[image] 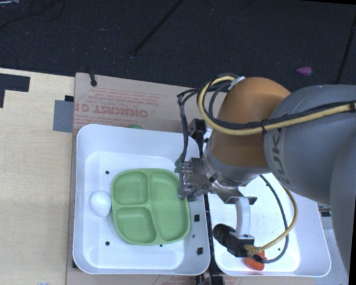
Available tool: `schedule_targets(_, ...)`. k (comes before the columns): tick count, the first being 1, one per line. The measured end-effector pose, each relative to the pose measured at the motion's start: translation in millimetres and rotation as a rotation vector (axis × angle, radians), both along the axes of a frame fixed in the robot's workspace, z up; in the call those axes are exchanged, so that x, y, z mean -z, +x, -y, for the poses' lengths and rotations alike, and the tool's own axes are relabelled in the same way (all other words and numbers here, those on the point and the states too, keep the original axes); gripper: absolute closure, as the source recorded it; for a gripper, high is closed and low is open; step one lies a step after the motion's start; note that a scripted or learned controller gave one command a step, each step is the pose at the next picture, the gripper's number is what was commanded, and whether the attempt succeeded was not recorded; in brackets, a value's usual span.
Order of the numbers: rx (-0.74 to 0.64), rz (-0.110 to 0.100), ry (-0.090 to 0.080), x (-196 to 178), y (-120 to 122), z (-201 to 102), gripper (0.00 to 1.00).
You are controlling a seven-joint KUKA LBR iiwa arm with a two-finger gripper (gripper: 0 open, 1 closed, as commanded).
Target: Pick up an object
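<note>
Even, fairly bright light falls from overhead on my pale wooden desk [18, 173]; the dark floor toward twelve o'clock stays dim. The left shallow white plastic bin [95, 156] glares nearly blown out, with soft shadow under the green three-compartment plastic tray [150, 206]. My orange wrist band [248, 127] shows a mild sheen. The focus is slightly soft and grainy throughout.

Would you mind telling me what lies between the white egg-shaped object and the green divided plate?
Nothing: in the camera view the white egg-shaped object rests right against the green divided plate, inside the left bin.
</note>
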State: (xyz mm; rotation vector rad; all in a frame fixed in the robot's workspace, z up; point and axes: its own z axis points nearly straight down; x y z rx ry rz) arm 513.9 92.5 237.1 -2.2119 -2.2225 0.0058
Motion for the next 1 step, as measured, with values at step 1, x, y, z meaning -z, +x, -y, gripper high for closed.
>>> schedule_targets(1, 0.003, 0.002, -0.002, -0.5, 0.8, 2.4, 0.0)
